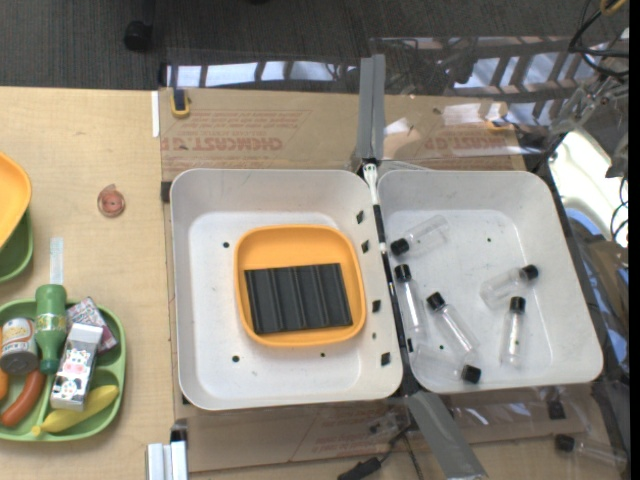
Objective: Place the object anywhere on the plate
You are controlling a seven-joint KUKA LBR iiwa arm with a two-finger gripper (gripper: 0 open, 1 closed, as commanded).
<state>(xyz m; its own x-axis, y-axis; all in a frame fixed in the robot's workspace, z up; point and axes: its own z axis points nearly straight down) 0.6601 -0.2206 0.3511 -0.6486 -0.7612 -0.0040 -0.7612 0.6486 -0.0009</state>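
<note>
**Surface** (80,138): pale wood, left part of the frame. Brown cardboard (260,138) lies under the two bins.

**Left bin** (190,268): shallow, white, centre of the frame. It holds one orange plate (300,241), a rounded square lying flat near the bin's middle.

**Dark grey ribbed block** (300,298): rectangular, with four lengthwise ridges. It lies flat on the plate, wholly within the rim and slightly toward the plate's lower edge.

**Right bin** (560,268): shallow, white, touching the left bin along a shared central edge. It holds clear vials with black caps, all lying on their sides:
- one vial (420,236) at the upper left
- one vial (408,303) along the left wall
- one vial (452,330) slanted near the middle
- one vial (514,330) and another (500,288) toward the right
- a black cap (471,373) near the lower edge; whether it has a vial attached cannot be told

**Green tray** (100,408): lower left of the frame, carrying toy foods and a green bottle (50,318).

**Orange bowl** (10,198): cut off by the left edge of the frame.

**Pink round item** (112,201): small, alone on the wood at the upper left.

**Jaws**: state cannot be told.
</note>
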